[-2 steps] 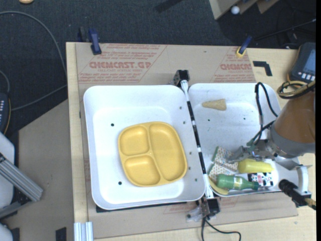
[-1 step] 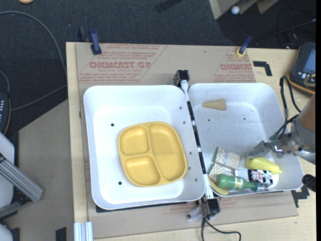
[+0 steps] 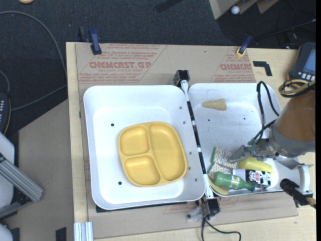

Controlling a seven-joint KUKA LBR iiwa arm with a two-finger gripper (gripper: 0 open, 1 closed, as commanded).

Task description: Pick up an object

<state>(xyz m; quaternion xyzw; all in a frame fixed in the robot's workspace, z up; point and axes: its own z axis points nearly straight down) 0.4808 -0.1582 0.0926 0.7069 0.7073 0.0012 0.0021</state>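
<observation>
My gripper [image 3: 254, 151] hangs low over the near right part of the right bin [image 3: 235, 119], at the end of the grey arm with its orange band [image 3: 300, 119]. Directly beneath it is a pile of objects. A yellow banana-like piece [image 3: 257, 164] lies just under the gripper. A green bottle [image 3: 233, 181] lies on its side in front, next to a white carton with black patches [image 3: 258, 177]. A speckled beige pad [image 3: 222, 159] sits to their left. A tan wedge [image 3: 214, 104] lies alone at the far end of the bin.
The left bin [image 3: 100, 134] holds a yellow divided plate [image 3: 152, 153]. A black-and-white rail [image 3: 193, 129] separates the bins. Cables [image 3: 262, 109] run down the arm over the right bin's right side. Clamps sit at the board's far edge.
</observation>
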